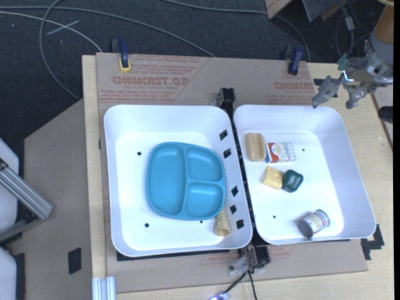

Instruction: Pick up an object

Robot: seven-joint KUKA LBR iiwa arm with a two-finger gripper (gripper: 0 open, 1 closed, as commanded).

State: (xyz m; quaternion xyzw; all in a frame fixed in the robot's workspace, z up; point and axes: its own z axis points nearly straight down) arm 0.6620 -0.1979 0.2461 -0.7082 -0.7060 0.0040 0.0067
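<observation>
Gripper [338, 91]: fingers spread, nothing between them, poised above right bin's [350, 167] far corner. Right bin: tan block [254, 146], white carton [280, 152], yellow piece [272, 177] touching dark green object [292, 180], small can [314, 223]. Left bin [122, 167]: blue divided plate [185, 180], beige cone [222, 224].

Even, bright light falls from overhead across the scene below and to the left of my end effector [337, 92]. Both white bins [350, 161] nearly wash out, their walls glaring softly. Shadows are short and faint, tucked close under the blue plate [185, 180] and the small things in the nearer bin. The dark floor [50, 55] beyond the counter [94, 199] stays dim. Overall the picture is slightly soft and grainy.
</observation>
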